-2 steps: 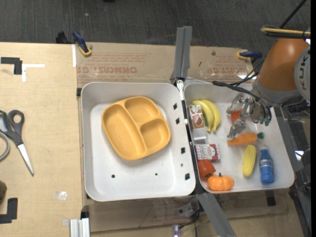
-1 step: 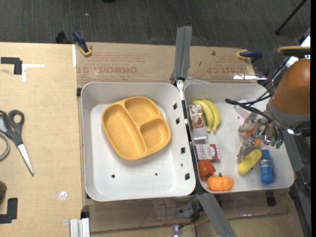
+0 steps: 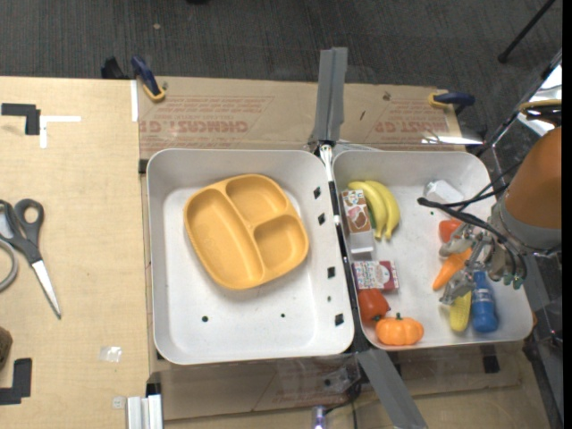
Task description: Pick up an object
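Down in the right bin (image 3: 420,172), near its right edge, hangs my claw (image 3: 465,271). It sits low over a small heap of toys. I cannot tell if it is open or closed, as wires and metal bits hide that part.

Right by my claw lies an orange carrot (image 3: 447,271). A yellow corn (image 3: 459,313) and a blue bottle (image 3: 483,309) lie just beside it, near the front right corner of the bin. Something red-orange (image 3: 449,231) peeks out a bit farther back, maybe another toy.

At the back left of this bin rest the yellow bananas (image 3: 384,206). Next to them, along the left wall, stands a small brown box (image 3: 357,211). A red and white box (image 3: 374,275) lies in the middle. A red pepper (image 3: 371,304) and a little orange pumpkin (image 3: 399,329) sit by the front edge.

In the left bin (image 3: 179,329) lies a yellow plate (image 3: 246,231) with three parts.

Grey scissors (image 3: 34,248) rest on the wooden bench (image 3: 71,177), by its left edge.
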Robot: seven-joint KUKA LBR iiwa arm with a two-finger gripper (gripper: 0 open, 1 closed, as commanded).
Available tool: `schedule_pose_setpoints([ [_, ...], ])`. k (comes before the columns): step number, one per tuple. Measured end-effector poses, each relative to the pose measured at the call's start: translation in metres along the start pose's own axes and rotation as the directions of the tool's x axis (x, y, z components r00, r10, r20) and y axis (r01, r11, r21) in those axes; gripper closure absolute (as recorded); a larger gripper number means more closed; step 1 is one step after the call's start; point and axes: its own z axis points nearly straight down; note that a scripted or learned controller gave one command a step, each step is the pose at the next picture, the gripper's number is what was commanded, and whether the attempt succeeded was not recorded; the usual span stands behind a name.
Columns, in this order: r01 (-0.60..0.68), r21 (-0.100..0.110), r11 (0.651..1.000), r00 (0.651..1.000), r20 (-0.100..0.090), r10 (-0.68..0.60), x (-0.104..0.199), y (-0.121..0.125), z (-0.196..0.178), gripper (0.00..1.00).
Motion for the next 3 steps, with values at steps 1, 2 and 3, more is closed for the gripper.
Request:
schedule_pose_setpoints([
  [1, 0.005, -0.001, 1.000, 1.000, 0.005, -0.005, -0.002, 0.002, -0.010, 1.00],
  [2, -0.136, -0.001, 0.991, 0.991, 0.001, 0.136, -0.023, 0.071, -0.049, 1.00],
  [3, -0.202, 0.000, 0.979, 0.979, 0.001, 0.202, -0.025, 0.090, -0.177, 1.00],
])
